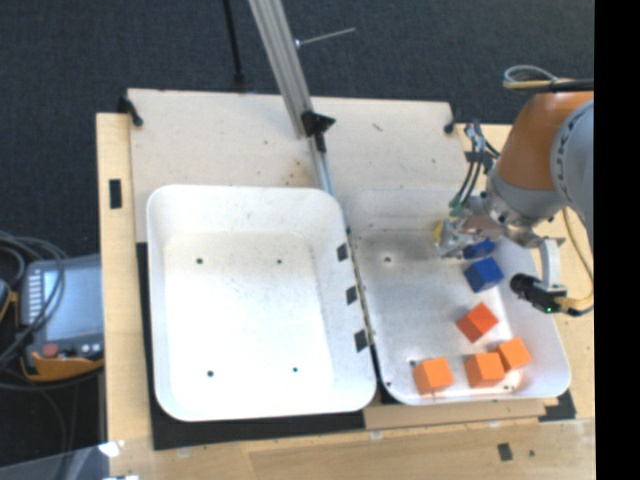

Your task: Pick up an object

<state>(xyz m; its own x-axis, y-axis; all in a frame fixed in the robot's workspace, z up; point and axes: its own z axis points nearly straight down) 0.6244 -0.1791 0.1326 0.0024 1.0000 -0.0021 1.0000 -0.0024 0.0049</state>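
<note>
- The tool point(462, 240) hangs low over the upper part of the right bin point(400, 298), under the grey wrist and the orange band of the arm point(535, 158); its state cannot be told from this view.
- A blue block point(484, 273) lies in the right bin just below and right of the tool, close to it; whether they touch cannot be told. It looks like a small cube, turned so one corner points toward the bin's lower edge; no clear long axis.
- A second bit of blue point(478, 251) shows right at the tool, with a small yellow piece point(439, 231) at its left side.
- Four orange blocks sit lower in the same bin: one point(478, 322) alone in the middle, tilted cornerwise, and three along the bottom edge, left point(434, 375), middle point(485, 368) and right point(514, 353), the last two touching.
- All blocks look matte and solid-coloured, with plain faces and no writing.
- The left bin point(250, 298) is smooth white with rounded corners and a few dark dots on its floor.
- The desk point(200, 128) is pale, speckled board; a ribbed metal rail point(280, 48) slants across its top.
</note>
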